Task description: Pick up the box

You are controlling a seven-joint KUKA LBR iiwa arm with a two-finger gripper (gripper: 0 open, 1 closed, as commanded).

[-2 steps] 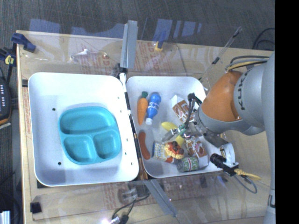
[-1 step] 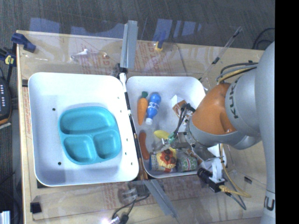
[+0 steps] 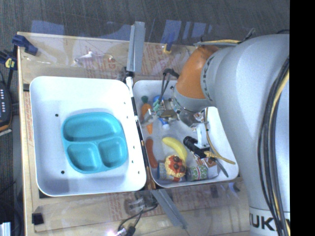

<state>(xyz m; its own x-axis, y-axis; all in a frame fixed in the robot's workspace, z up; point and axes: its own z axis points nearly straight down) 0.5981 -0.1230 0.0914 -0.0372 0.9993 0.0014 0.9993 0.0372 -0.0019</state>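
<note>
1. box [image 3: 173,167]: lies at the near edge of the right bin [image 3: 227,146], printed face up with a red-and-yellow picture; a can-like item [image 3: 199,172] sits just to its right, touching or nearly so.
2. neighbours: a banana [image 3: 174,147] lies just beyond the box on the far side, and a reddish sausage-shaped item [image 3: 151,153] lies to its left along the bin wall.
3. handling (judgement): likely thin cardboard, light, fairly stiff across its edges but crushable on its broad face; the printed surface may be slick.
4. grasp site (judgement): the two opposite long edges look best, though the bin wall on the near side and the can on the right leave little room for a finger.
5. gripper [image 3: 158,113]: hangs over the far part of the right bin, well apart from the box, among small items including an orange piece [image 3: 145,110]; whether its pincer is apart or together cannot be told, since clutter and the wrist hide it.
6. arm [image 3: 246,107]: grey with an orange band [image 3: 191,77], entering from the right.
7. left bin [image 3: 44,136]: holds a blue divided tray [image 3: 93,141].
</note>
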